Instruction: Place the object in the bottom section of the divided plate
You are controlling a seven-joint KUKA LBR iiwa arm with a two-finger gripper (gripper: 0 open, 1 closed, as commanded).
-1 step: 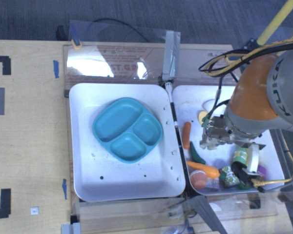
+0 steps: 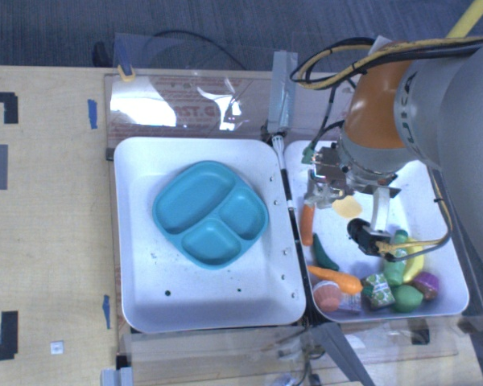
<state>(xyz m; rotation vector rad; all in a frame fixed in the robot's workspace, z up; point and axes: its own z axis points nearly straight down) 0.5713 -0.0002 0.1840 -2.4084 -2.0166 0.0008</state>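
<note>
The carrot [image 2: 307, 223], probably the object meant, lies right of the plate [image 2: 211, 212], in the neighbouring bin [image 2: 414, 191]; likely light, hard, slippery plastic, best pinched across its middle. The gripper [image 2: 328, 185] hovers just above it, also right of the plate; open or closed, I cannot tell

Divided plate [image 2: 211, 212] lies unobstructed in left bin [image 2: 137, 288]; toys [image 2: 394, 284] crowd right bin [image 2: 451, 292].

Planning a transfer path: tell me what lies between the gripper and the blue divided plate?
In the camera view, between the gripper and the divided plate lie bare white bin floor and the bins' adjoining rims.
</note>
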